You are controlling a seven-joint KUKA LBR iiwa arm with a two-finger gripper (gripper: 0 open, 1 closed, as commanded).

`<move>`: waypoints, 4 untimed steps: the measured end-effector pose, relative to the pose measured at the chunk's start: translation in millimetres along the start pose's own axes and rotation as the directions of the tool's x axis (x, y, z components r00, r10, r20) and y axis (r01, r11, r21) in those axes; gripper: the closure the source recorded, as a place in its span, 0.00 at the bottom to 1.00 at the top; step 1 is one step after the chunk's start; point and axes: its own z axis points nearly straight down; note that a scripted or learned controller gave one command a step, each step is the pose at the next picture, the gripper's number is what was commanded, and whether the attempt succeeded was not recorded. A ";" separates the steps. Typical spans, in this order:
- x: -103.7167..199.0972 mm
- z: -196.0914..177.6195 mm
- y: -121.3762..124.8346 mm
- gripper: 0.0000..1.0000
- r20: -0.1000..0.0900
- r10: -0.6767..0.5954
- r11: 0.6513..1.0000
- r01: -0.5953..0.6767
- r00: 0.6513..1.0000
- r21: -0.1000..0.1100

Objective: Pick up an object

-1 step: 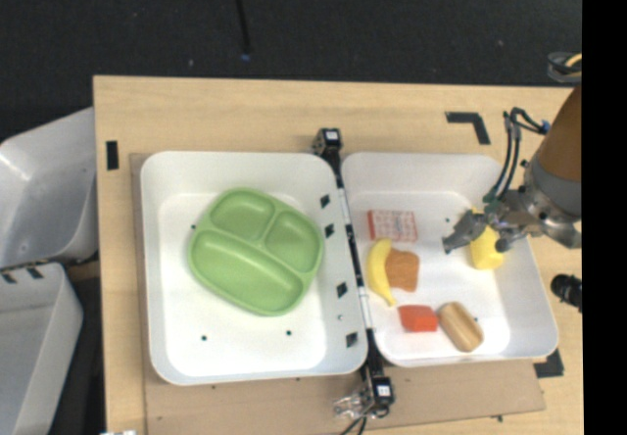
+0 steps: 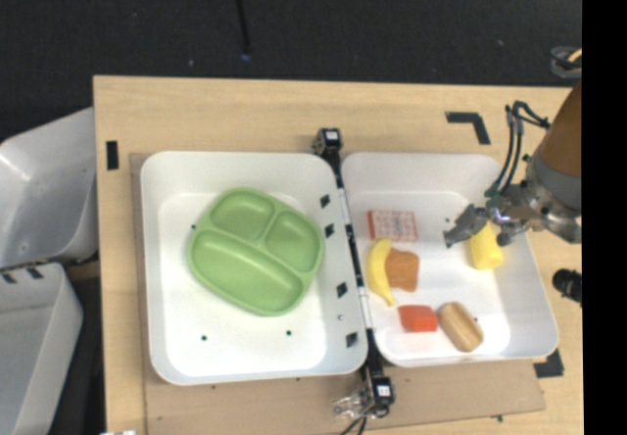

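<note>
while the arm reaches in from three o'clock, its tool (image 2: 482, 230) hangs over the right bin (image 2: 431, 178), fingers spread wide with one dark finger (image 2: 462, 226) jutting toward nine o'clock; a yellow object (image 2: 486, 249) sits at the tool's six o'clock, touching or just under it, but a grip cannot be confirmed. toward the bin's centre lie a banana (image 2: 378, 271), an orange piece (image 2: 403, 269), a red block (image 2: 418, 318) and a tan roll (image 2: 459, 325). a green divided plate (image 2: 257, 249) occupies the left bin (image 2: 157, 325) on the tabletop (image 2: 196, 110).
</note>
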 end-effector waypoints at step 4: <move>-3.3 105.6 1.5 1.00 0.002 0.011 1.000 -0.011 1.000 -0.003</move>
